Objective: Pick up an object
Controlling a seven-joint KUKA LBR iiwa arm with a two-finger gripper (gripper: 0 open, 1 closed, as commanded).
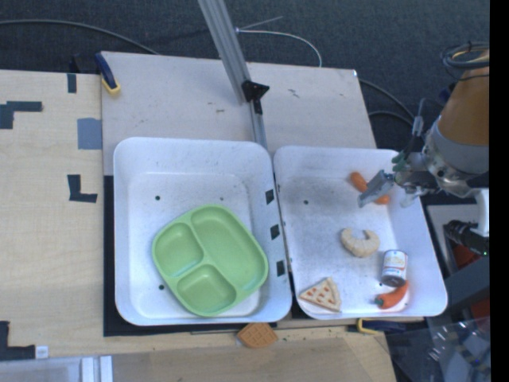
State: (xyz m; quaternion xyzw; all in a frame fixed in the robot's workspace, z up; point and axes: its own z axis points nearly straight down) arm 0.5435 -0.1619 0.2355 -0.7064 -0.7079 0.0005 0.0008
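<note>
Fingers (374, 191) low over right bin (318, 173), near its far right part; grey, pointing toward the bin's middle. Spread or pressed together: can't tell, too blurred. Nothing visibly between them. Just beside/partly behind the tip, orange carrot-like piece (359, 181) on bin floor; touching or not, can't tell. Wrist and grey arm w/ orange band (465, 122) coming in over the bin's right rim.

Further along same bin: tan croissant-like pastry (359, 242) near centre-right, apart from fingers. Small can (393, 267) upright nr the near right corner, w/ orange-red chili-shaped item (393, 296) just beside it at the near rim. Pizza-slice toy (321, 294) at near edge, left of the can, well apart from it.

Left bin (127, 213): green three-compartment plate (210, 258) lying flat in near half, compartments bare.

Outside bins: waffle-like brown piece (257, 336) on worktop (48, 213) just past near rims, between the two bins. Blue-yellow clamp (106, 73) at far left corner of the white board. Metal pole (227, 38) slanting in from the far edge.
</note>
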